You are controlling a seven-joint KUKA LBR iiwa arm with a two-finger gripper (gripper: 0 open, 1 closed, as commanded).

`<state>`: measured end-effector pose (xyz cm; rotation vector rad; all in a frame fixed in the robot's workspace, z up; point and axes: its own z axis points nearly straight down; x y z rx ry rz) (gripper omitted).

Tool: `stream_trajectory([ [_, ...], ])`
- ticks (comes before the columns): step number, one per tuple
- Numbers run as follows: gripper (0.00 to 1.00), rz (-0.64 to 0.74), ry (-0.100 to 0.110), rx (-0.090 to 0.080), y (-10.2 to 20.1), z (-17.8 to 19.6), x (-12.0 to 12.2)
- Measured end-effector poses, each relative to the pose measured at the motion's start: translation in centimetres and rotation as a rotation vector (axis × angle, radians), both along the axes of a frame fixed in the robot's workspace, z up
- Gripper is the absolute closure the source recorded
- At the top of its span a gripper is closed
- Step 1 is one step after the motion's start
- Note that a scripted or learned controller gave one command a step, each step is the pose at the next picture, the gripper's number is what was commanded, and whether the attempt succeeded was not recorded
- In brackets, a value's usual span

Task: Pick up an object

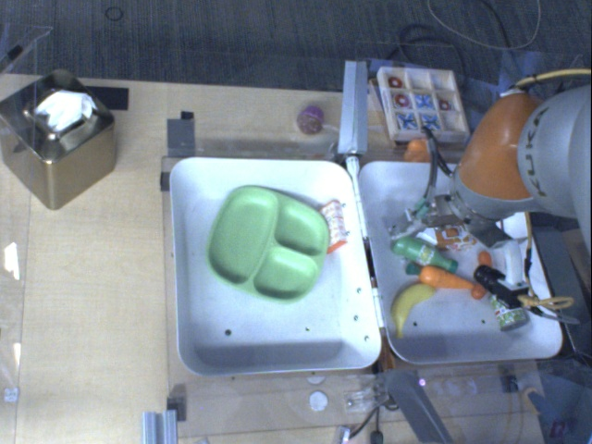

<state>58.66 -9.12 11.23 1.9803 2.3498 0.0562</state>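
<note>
My gripper hangs low over the upper middle of the right bin, under the grey arm with its orange band. Just below it lie a green bottle and a small orange-and-white packet. An orange carrot lies beneath the bottle, and a yellow banana curves near the bin's front left. A small green-labelled can sits at the front right. I see nothing held between the fingers.
The left bin holds a green divided plate with a red-and-white wrapper at its right side. Behind the bins are a tic-tac-toe board and a purple ball. A tan box stands far left.
</note>
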Motion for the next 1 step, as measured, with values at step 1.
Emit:
stream_trajectory([
  [1, 0.0, 0.057, 0.003, -0.001, -0.57, -0.19, -1.89],
])
